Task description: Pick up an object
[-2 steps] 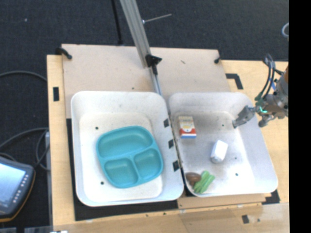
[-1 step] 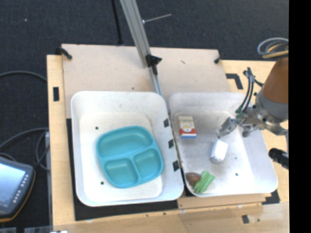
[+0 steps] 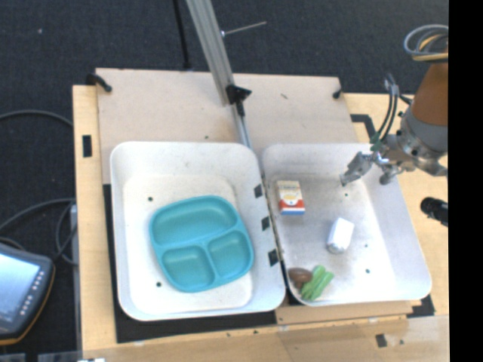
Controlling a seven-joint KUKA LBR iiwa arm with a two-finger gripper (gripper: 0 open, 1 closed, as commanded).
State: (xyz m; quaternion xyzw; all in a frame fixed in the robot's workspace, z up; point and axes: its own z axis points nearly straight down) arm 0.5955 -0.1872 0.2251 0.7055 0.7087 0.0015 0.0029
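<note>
White plastic made up both bins on the bench (image 3: 90, 202): the left bin (image 3: 132, 164) held a teal tray (image 3: 200, 241) with three compartments, and the right bin (image 3: 392, 240) held the loose objects. Near the right bin's left wall lay a small carton (image 3: 290, 197), white with an orange-red patch and a dark blue band along its near edge; it carried print, but the lettering was too small to read. Right of it and nearer the camera lay a white block (image 3: 340, 234), tilted, with no label that could be made out. In the bin's near left corner a brown lump (image 3: 300, 276) touched a green item (image 3: 319, 283); neither could be identified more closely. The gripper (image 3: 367, 166) hung over the right bin's far right part, well apart from every object, its two fingers spread with nothing between them. The arm (image 3: 432, 104) was cut off at the right, only its orange band and grey wrist showing. A slanted metal post (image 3: 211, 36) rose behind the bins, and a screened device (image 3: 19, 292) was cropped at the lower left.
</note>
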